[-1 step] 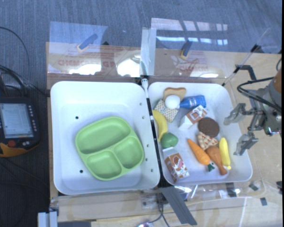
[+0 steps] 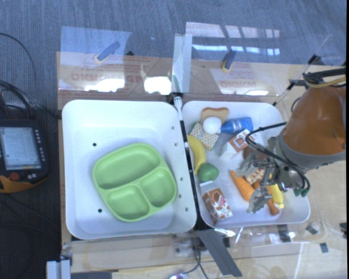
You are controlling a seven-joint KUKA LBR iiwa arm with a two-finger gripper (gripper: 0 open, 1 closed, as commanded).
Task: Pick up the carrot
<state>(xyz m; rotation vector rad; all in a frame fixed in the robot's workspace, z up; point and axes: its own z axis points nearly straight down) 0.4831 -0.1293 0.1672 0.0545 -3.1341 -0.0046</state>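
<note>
From the overhead camera, the carrot (image 2: 242, 185) lies in the right bin (image 2: 291, 217), its long axis slanting from upper left to lower right. The end effector (image 2: 260, 197) hangs low just to the carrot's right, near the thick lower end and almost touching it. Whether it is gripping anything I cannot tell. A yellow piece (image 2: 276, 195) sits just beyond, so the approach probably needs a slight shift leftward.

The bench (image 2: 134, 68) carries two shallow white bins side by side, touching along their inner walls: the left bin (image 2: 81, 156) toward the bench's left edge, the right bin (image 2: 291, 211) toward its right edge, both square-on.
</note>
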